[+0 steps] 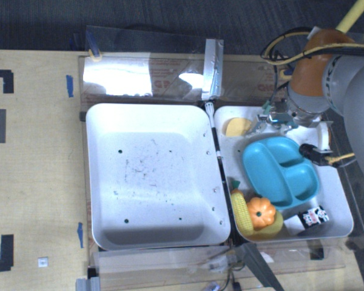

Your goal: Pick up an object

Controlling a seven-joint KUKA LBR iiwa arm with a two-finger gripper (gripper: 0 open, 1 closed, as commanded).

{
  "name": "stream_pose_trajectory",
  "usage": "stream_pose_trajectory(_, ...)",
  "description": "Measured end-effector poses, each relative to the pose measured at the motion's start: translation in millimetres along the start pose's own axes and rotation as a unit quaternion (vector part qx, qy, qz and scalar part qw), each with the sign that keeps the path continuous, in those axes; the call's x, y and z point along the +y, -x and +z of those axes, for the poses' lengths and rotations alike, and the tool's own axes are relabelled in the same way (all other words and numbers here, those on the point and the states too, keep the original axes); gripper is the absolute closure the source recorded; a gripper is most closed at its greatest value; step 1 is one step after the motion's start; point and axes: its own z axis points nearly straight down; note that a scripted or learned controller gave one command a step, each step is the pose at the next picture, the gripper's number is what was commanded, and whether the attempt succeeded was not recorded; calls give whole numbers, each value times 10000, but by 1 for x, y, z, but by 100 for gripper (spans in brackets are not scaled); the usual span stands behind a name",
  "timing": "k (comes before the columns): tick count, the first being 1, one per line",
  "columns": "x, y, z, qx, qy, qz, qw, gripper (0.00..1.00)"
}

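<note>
My jaws (278, 117) hang over the far end of the right bin (343, 214), near a pale yellow piece (236, 126) in its far corner; from this slanted view I cannot tell how wide they stand. Nothing is visibly in my hold. The blue divided tray (279, 171) lies in the middle of this bin, tilted. It looks like stiff, smooth plastic, light but broad, so I judge its thin raised rim or centre divider the only place to pinch, and it may slip. At the near end sit a small orange pumpkin (261, 213) resting on a yellow corn cob (240, 211), and a black-and-white toy (313, 217). The pumpkin looks light and rounded, likely the easier grasp across its middle. The left bin (151, 168) lies beside.
</note>
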Motion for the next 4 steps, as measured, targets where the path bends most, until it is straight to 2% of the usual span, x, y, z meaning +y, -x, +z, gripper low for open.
stream_pose_trajectory(1,2,-1,-11,-6,21,-17,10000,100)
stream_pose_trajectory(2,2,-10,-150,-27,52,-866,9962,100)
stream_pose_trajectory(3,2,-64,-163,-13,23,-1012,9949,100)
stream_pose_trajectory(4,-2,-115,-142,-4,-11,-1797,9837,100)
